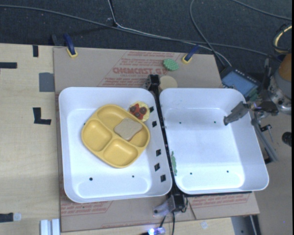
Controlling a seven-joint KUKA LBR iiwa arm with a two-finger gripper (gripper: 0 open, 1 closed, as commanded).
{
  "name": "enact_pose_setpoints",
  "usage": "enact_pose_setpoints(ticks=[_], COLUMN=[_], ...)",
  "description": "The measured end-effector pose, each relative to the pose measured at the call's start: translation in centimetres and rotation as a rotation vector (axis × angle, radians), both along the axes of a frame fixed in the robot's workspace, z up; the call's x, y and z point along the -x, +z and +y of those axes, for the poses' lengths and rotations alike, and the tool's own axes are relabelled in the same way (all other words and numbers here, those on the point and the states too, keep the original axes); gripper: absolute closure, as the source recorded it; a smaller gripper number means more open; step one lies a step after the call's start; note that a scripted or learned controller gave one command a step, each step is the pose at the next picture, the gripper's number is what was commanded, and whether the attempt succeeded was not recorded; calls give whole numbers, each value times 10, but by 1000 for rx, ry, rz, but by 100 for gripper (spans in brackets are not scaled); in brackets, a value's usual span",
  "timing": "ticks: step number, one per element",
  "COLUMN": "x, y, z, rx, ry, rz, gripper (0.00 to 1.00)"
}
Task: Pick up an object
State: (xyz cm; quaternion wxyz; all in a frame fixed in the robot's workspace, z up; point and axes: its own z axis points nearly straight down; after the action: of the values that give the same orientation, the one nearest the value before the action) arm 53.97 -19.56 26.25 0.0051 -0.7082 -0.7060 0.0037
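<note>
Your bench [19,146] is pale wood with a cardboard sheet [132,67] on it, and two shallow white bins sit side by side on that sheet. You see the left bin [68,146] carrying a yellow divided plate [115,135] near its middle. A tan slice of toast [128,129] lies in the plate's far compartment, and a small dark-red berry cluster [139,111] rests at the plate's far right rim. Over the right bin [210,146], at its far right edge, your gripper [233,115] hangs with nothing in it; you cannot tell its spread.
</note>
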Motion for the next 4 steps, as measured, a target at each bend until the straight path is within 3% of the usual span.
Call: enact_pose_setpoints(ticks=[1, 4], x=[-2, 4], y=[7, -173], z=[1, 16], rx=[3, 1], ry=[4, 4], rz=[-12, -7], gripper=[0, 0])
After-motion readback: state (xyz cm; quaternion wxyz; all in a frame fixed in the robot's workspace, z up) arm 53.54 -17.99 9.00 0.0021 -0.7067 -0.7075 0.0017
